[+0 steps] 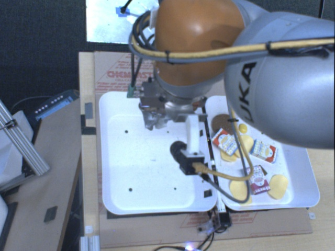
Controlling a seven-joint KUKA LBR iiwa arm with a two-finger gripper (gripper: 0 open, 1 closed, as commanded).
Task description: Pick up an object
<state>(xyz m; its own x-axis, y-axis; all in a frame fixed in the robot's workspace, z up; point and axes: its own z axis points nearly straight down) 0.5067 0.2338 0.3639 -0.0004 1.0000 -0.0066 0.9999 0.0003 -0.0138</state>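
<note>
Packets [226,143], yellow discs [277,186], brown disc [222,122] in right bin [301,174], partly under arm [199,41].

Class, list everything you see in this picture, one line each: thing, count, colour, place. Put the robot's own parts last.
left bin: 1, white, on the cardboard
right bin: 1, white, beside the left bin
packets: 3, red and white, in the right bin
yellow discs: at least 3, yellow, in the right bin among the packets
brown disc: 1, brown, far end of the right bin, partly hidden by the arm
cardboard: 1 sheet, tan with red print, under both bins
arm: 1, grey with an orange band, reaching in from the right over the bins
gripper: 1, metal grey, over the far part of the left bin
</note>
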